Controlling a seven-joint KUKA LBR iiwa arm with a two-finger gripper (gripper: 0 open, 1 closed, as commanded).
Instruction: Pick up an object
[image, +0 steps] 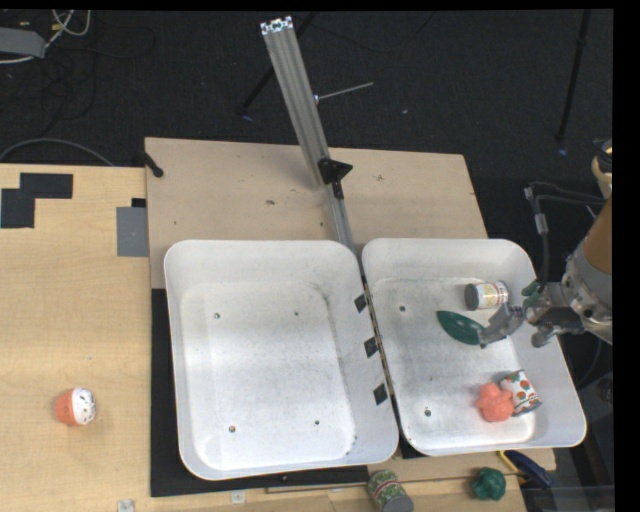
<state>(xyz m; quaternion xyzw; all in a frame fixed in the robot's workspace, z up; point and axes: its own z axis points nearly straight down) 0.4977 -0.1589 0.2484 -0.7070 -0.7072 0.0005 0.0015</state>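
A: Where is the claw (520, 325) now?

B: Over the right bin (440, 255), at its 3 o'clock edge. If it is wide or narrow, I cannot tell.

A: And which object is nearest?

B: The green leaf-shaped piece (460, 326), just beside it toward 9 o'clock, long axis pointing 10 to 4. I count three things there: also one small jar (486, 295), one orange toy (502, 398).

two bins (262, 300) — four objects (494, 402)
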